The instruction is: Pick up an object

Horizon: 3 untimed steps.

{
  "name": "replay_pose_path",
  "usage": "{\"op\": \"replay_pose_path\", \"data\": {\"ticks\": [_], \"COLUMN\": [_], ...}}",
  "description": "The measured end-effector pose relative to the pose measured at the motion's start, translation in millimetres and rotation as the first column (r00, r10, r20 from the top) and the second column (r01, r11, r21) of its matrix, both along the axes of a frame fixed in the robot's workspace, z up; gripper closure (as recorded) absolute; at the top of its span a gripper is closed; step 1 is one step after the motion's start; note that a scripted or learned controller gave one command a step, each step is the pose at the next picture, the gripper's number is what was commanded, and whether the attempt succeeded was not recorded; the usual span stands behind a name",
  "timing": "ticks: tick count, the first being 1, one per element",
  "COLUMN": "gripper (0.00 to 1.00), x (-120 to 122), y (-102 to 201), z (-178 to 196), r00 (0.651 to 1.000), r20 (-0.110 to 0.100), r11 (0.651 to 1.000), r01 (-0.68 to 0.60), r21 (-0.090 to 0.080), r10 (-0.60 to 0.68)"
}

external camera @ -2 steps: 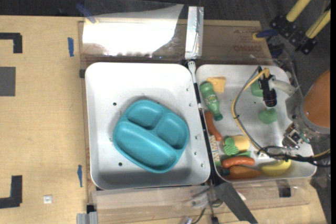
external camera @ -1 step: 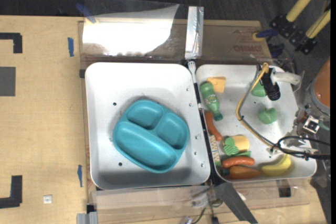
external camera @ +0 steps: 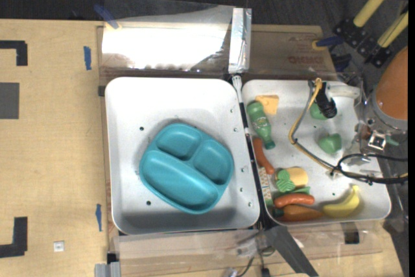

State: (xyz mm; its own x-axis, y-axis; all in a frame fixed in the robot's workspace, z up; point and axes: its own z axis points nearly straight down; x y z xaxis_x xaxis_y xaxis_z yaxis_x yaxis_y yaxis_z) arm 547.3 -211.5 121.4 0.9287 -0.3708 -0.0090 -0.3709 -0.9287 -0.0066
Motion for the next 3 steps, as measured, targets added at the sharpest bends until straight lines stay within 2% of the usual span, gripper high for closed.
{"op": "replay_pose_path", "data": {"ticks": [1, 3], "gripper": [1.0, 1.0], "x": [60.3, 66.4], "y": [1.8, -7.9], "z": [21.2, 5.4], "r00": [0.988, 0.985], "r20": [0.007, 0.003], "r11": [0.988, 0.985], "r01": [-0.152, -0.174], "r21": [-0.002, -0.002], "r10": [0.152, 0.174]}}
